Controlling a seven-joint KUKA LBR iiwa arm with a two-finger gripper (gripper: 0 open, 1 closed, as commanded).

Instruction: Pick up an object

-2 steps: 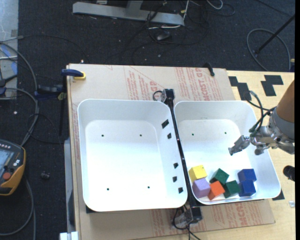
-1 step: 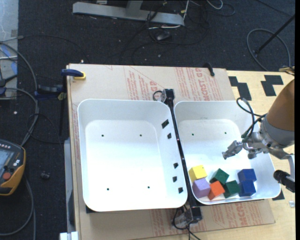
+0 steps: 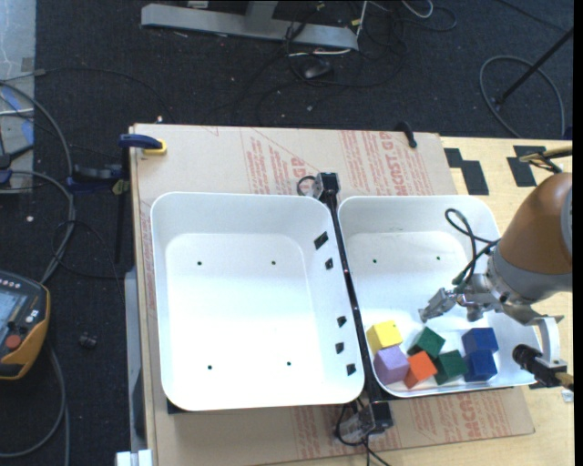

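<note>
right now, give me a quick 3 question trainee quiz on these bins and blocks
1. True or false: the yellow block lies in the left bin.
2. Which block touches the yellow one's near side? A purple block B blue block C red
3. Fill in: the gripper hovers over the ___ bin.

Key: 1 false, it lies in the right bin. 2 A. 3 right.

A dark carpeted floor (image 3: 82,82) surrounded the bench, crossed by loose black cables (image 3: 510,77). A tan board (image 3: 264,159) with red printing covered the bench top. At the far edge a grey metal base (image 3: 246,25) lay on the floor. A yellow-and-black handheld unit (image 3: 18,319) sat at the left. Light was even and flat.
</note>
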